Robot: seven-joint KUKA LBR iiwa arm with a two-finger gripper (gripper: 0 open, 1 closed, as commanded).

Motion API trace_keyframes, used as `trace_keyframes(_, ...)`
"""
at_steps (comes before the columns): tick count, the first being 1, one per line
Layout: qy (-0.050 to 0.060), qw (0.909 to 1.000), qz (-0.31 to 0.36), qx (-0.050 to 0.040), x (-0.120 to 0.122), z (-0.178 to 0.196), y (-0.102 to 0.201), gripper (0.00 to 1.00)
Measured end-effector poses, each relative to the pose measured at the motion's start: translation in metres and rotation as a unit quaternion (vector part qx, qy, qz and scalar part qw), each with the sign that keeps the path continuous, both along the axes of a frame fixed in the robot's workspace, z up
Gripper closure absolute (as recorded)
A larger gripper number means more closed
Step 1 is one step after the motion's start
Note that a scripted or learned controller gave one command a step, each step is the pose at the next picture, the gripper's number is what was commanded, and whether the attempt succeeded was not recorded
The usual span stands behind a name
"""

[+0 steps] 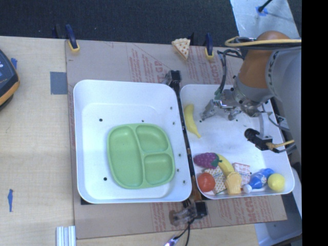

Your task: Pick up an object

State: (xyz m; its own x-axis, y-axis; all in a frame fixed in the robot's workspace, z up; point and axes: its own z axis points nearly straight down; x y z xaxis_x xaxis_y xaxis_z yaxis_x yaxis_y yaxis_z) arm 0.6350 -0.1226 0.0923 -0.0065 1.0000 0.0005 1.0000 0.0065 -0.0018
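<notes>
My gripper [220,111] hangs over the back half of the right bin [233,140], its fingers spread open with nothing between them. A yellow banana [190,121] lies just left of it against the bin's left wall. Along the front of that bin lies a heap: purple grapes [206,159], a red tomato [206,182], a second small banana [224,163], a yellow cup-like piece [233,183], a small printed box [242,168], a blue bottle [260,179] and a yellow ball [276,182].
The left bin [92,111] holds a green divided plate [141,155]. A cheese wedge [181,47] lies on the cardboard behind the bins. Blue clamps [72,39] stand at the back edge. The arm's grey body [274,70] covers the right bin's far right corner.
</notes>
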Motion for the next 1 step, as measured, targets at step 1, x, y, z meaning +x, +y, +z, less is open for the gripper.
trace_keyframes(1, 0.000, 1.0000, -0.002, -0.0011, -0.0092, 0.0313, -0.0723, 0.00)
